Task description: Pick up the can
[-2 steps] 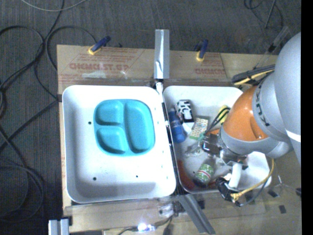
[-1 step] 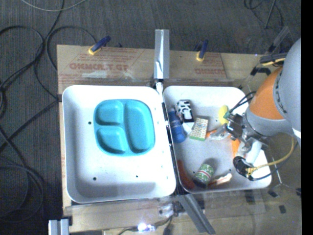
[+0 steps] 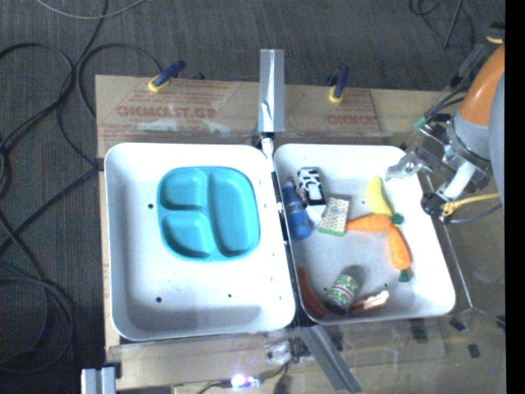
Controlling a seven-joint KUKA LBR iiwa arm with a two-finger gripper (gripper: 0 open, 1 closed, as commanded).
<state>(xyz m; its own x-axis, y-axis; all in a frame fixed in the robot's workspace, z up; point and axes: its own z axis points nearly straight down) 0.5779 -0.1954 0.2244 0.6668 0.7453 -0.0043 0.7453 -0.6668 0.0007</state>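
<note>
Gripper (image 3: 408, 167) sits at the top right corner of my right bin (image 3: 439, 302), over the rim; can't tell its state from this angle. Nothing seen held. Just beside it in the bin: banana (image 3: 376, 194), then two carrots (image 3: 384, 235). Can (image 3: 344, 289) lies well apart, near the bin's front wall, on its side. Left bin (image 3: 131, 302) holds a blue divided tray (image 3: 209, 212).

The scene is evenly and fairly brightly lit from above. The white bins (image 3: 197, 318) are slightly washed out, with soft shadows cast along their inner walls. Fine detail is blurred throughout, and the dark floor (image 3: 49, 72) is rendered grainy.
</note>
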